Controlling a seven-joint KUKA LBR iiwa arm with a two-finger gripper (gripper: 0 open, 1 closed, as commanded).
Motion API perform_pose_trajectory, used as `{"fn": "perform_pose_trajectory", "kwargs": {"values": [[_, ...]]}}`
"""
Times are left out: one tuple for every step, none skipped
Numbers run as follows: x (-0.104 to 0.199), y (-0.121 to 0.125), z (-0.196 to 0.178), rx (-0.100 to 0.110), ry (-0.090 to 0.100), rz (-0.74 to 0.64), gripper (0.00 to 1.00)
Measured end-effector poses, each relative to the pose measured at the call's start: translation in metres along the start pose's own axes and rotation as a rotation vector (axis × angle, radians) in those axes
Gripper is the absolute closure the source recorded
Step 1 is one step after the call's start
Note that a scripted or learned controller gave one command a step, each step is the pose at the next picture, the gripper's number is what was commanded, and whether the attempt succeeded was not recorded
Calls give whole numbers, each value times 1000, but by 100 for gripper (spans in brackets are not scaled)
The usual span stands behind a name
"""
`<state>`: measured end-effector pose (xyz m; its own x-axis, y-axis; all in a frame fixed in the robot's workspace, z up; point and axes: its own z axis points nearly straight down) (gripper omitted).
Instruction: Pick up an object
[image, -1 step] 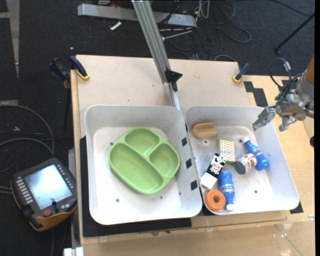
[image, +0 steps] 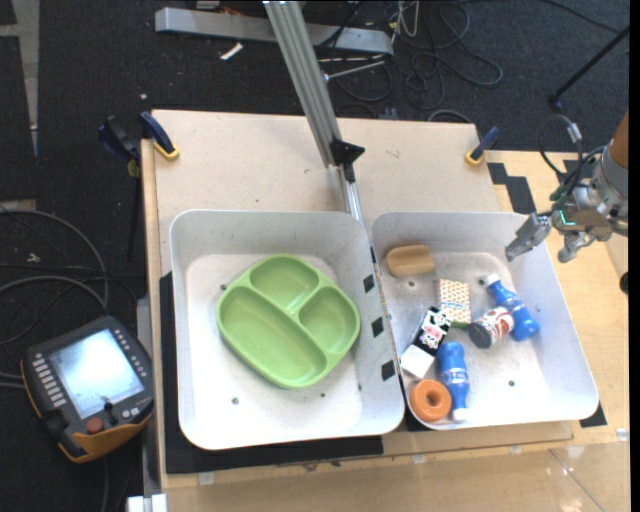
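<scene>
1. Dark carpet strewn with cables all round; pale wooden bench (image: 250, 160) carrying two shallow white bins side by side, a teach pendant (image: 85, 385) lying on the floor off the left edge.
2. Left bin (image: 190, 260): holds a green divided plate (image: 288, 320), three compartments, nothing resting in them.
3. Right bin (image: 560, 380): holds every candidate for picking, namely a tan bread-like roll (image: 410, 260) near the far wall, a checkered card or packet (image: 454, 298), a black-and-white patterned block (image: 432, 328), a blue bottle (image: 512, 305) lying at a slant, a red-and-white can (image: 493, 326) touching that bottle, a second blue bottle (image: 454, 375), and an orange ring (image: 433, 399) just beside it at the near rim.
4. Gripper (image: 550, 238): hangs over the far right corner of the right bin, fingers spread apart, nothing between them; well apart from the cluster of objects.
5. Step in hand, as a judgement: approach only, no grasp begun.
6. Next move calls for: travelling inward and toward the near side, choosing a target with room round it (the roll stands alone; the can and bottle crowd each other), lining the fingers across its narrow side, then descending before closing.
</scene>
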<state>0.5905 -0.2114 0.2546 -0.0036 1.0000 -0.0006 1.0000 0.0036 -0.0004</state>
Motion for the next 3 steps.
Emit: {"fn": "perform_pose_trajectory", "kwargs": {"values": [[4,-3,64,6,2,3,0],[3,-3,128,5,2,4,0],[4,0,155,-5,2,3,0]]}}
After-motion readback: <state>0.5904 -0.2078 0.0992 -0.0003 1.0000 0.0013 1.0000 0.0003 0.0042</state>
